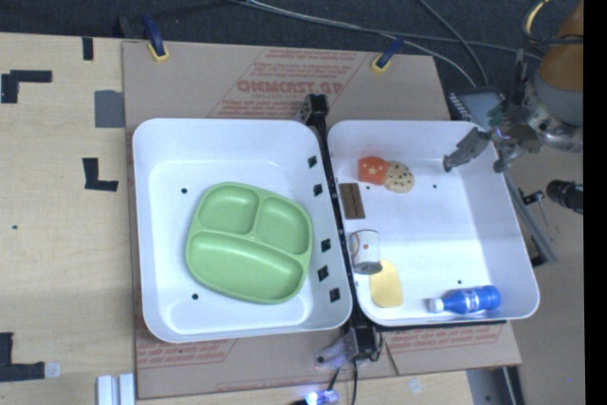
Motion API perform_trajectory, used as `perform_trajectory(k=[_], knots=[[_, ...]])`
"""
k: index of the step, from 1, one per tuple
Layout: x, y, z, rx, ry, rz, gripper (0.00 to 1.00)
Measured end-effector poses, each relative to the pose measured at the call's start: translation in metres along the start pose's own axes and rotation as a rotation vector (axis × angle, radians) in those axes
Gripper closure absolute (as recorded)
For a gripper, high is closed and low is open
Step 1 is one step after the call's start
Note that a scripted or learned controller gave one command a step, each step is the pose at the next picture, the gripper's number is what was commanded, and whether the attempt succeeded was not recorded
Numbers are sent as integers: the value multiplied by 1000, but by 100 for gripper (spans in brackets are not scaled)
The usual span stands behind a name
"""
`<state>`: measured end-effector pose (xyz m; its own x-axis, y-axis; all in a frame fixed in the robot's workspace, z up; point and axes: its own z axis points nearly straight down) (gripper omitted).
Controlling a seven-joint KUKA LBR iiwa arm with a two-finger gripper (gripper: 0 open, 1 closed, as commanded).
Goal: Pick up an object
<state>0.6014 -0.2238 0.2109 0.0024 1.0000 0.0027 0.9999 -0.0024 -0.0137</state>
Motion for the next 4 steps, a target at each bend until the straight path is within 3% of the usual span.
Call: perform_trajectory(k=[1,3,4], knots=[[0,3,-8,-13,-3,-4,0],[7,0,101,-7,-2,-4,0],[7,1,127,-14,-5,-5,0]])
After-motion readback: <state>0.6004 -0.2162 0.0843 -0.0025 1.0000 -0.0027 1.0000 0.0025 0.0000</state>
